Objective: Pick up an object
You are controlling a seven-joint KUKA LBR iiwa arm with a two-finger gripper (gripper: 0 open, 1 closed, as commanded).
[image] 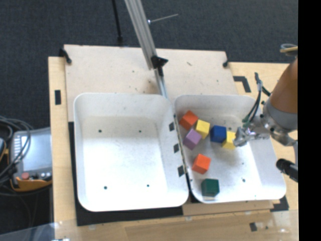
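Observation:
The right bin [261, 177] holds several small cubes. An orange cube [189, 119], a yellow cube [202, 128] and a purple cube [192, 138] cluster near its left wall. A blue cube [218, 134] sits beside a second yellow cube [228, 140]. Lower down lie another orange cube [201, 163] and a green cube [210, 187]. My gripper [240, 136] reaches in from the right, low in the bin, its tip right against the second yellow cube's right side. The tip partly hides that cube.
The left bin [125, 149] stands next to the right one, and they share a raised middle wall [178, 144]. A slanted metal pole [143, 29] rises behind the bins. A grey box with cables [27, 157] sits off the bench at left.

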